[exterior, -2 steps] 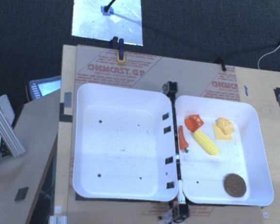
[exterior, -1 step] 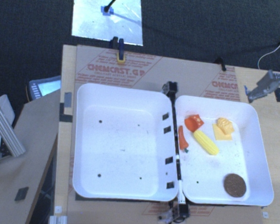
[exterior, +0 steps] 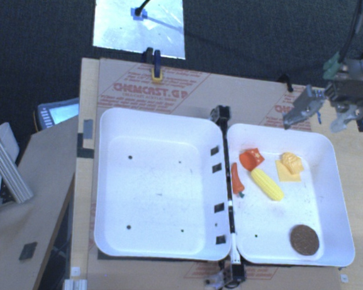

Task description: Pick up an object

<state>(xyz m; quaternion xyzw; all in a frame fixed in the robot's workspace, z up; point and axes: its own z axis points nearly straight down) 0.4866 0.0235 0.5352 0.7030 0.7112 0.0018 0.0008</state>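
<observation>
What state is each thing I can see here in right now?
Gripper: open, holding nothing, above the right bin's far edge.
Corn cob: lying in the right bin.
Carrot: lying along the divider.
Red pepper: lying beside the corn.
Brown disc: flat.
Yellow piece: resting.

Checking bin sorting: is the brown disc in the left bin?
No, the brown disc lies in the right bin, near its front right corner.

in the right bin (exterior: 339,186), corn (exterior: 267,184) lies between pepper (exterior: 251,159) and cookie (exterior: 304,240), cheese (exterior: 288,172) just behind.
</observation>
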